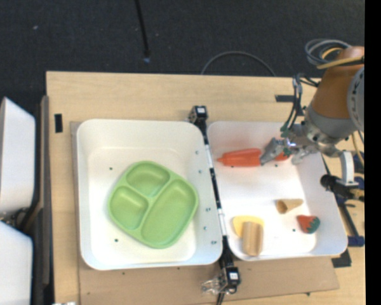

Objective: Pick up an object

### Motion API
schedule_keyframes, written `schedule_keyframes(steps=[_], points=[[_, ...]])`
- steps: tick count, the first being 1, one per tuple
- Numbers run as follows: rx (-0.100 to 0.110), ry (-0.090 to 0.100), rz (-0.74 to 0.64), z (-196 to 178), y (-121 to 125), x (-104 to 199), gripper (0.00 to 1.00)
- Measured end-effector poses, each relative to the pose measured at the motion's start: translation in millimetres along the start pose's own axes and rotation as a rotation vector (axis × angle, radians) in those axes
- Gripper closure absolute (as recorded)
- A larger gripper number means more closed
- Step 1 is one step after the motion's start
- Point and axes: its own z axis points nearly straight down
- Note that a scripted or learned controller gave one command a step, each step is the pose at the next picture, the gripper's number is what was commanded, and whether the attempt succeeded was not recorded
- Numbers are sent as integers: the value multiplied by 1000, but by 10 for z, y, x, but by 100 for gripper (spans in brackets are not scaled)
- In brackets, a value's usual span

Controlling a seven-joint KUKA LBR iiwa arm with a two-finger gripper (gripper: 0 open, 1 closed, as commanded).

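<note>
Tabletop (146, 88) of pale wood carries two shallow white bins side by side, and we look down on them at a slant. We see the left bin (89, 164) holding a light green divided plate (153, 203) with three compartments, lying flat near the bin's middle.

We see the right bin (270, 138) holding several small toy foods. An orange carrot (240, 158) lies on its side in the bin's upper half, pointing roughly left to right. Lower down, near the bin's front edge, we find a yellow piece (243, 224) touching a tan cylinder (251, 239) that stands just beside it. Further right sits a small tan cone-like piece (289, 205), and near it a red strawberry (308, 223) with a green cap.

The grey arm (333, 107) with its orange band reaches in from the right, over the right bin's upper right part. Its jaws (274, 152) sit low at the carrot's right end, right against it. We see metal parts on either side of that end, but we cannot tell whether the jaws are clenched on the carrot or merely touching it, nor how wide they stand. The carrot itself rests on the bin floor.
</note>
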Motion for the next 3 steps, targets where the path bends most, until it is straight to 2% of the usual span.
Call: schedule_keyframes(steps=[1, 2, 3], points=[[-2, 0, -2, 432, 36, 17, 0], [-3, -1, 2, 600, 38, -2, 0], [-8, -1, 2, 476, 50, -9, 100]])
